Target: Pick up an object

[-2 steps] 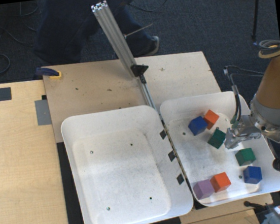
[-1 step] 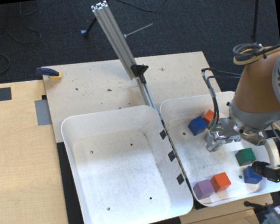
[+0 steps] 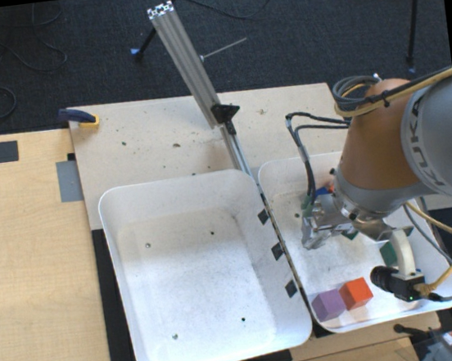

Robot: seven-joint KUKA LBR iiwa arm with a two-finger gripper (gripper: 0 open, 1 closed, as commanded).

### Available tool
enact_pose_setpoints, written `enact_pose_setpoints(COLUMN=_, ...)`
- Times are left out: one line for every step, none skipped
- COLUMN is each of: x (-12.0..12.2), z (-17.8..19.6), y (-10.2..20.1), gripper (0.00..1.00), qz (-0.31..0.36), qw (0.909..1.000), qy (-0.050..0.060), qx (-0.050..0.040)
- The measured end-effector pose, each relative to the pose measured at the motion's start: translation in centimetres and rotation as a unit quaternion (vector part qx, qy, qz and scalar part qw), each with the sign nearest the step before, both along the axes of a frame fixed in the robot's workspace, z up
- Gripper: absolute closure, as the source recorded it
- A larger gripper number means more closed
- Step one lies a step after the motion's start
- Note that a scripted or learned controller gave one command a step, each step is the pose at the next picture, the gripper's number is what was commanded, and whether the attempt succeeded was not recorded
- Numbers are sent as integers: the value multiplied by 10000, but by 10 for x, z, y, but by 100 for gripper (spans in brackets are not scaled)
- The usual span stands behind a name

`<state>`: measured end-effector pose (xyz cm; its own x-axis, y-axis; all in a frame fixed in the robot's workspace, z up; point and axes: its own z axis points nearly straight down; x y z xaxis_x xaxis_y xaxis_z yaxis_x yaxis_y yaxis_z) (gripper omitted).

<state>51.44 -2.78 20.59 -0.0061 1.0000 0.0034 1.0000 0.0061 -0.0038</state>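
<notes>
My gripper (image 3: 314,235) hangs low over the middle of the right bin (image 3: 285,178), under the grey arm with its orange band. A purple block (image 3: 328,304) and an orange block (image 3: 357,292) lie side by side in that bin's near corner, below and a little right of the gripper and apart from it. A dark green piece (image 3: 389,252) shows partly behind the wrist bracket. A small blue thing (image 3: 324,194) peeks out just above the gripper, mostly hidden by the arm. I see nothing between the gripper's tips.
The left bin (image 3: 117,231) lies beside the right one, with black clips (image 3: 277,251) along the shared wall. A slanted aluminium bar (image 3: 190,65) rises behind the bins. A blue and yellow tool (image 3: 79,116) lies at the bench's far left corner.
</notes>
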Motion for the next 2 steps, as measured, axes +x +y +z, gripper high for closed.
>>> enact_pose_setpoints(x=8, z=14, y=45, gripper=100, qz=-10, qw=10000, qy=-7, qx=-10)
enact_pose_setpoints(x=21, z=17, y=103, gripper=100, qz=-6, qw=10000, qy=-9, qx=-16)
